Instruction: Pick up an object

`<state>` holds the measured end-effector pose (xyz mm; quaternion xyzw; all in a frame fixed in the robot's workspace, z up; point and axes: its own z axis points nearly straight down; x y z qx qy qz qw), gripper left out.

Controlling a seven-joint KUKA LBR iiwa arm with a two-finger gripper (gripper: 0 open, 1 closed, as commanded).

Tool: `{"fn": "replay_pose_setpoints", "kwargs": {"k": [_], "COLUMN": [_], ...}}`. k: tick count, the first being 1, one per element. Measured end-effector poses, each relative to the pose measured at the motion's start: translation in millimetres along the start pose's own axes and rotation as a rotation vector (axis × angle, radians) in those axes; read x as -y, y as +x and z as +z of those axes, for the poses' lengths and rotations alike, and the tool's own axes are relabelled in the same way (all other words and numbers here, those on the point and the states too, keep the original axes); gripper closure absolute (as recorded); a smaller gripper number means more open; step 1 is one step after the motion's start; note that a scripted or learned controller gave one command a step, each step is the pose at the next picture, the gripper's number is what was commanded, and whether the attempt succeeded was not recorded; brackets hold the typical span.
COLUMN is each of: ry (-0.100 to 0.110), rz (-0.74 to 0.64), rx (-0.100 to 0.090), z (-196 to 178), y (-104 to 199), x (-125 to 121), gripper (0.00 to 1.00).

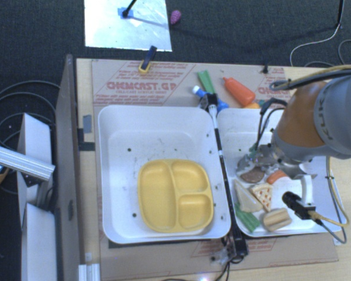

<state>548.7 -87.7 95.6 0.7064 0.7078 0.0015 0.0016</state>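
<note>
My gripper (253, 158) reaches down into the right bin (241, 122), near its left wall. Right under and beside it lies a brown round patty (253, 175). An orange piece (276, 177) sits just right of the patty. In front of these lie a white wedge (246, 198), a pizza slice (262, 195), a green piece (248, 219) and a tan bread roll (276, 219). Nothing shows as held by the gripper. The grey arm with its orange band (304, 122) covers the bin's right half.
The left bin (158, 133) holds a yellow divided plate (175, 195). Behind the bins, on the board, lie a green stick (206, 81), a blue piece (200, 91) and an orange carrot (239, 92). A ridge (217, 145) separates the two bins.
</note>
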Motion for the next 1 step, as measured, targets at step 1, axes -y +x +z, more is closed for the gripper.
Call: {"fn": "replay_pose_setpoints", "kwargs": {"k": [1], "ry": [-0.005], "rz": [-0.01], "rx": [-0.002], "z": [-93.8], "y": [83.0], "x": [-28.0], "gripper": [1.0]}}
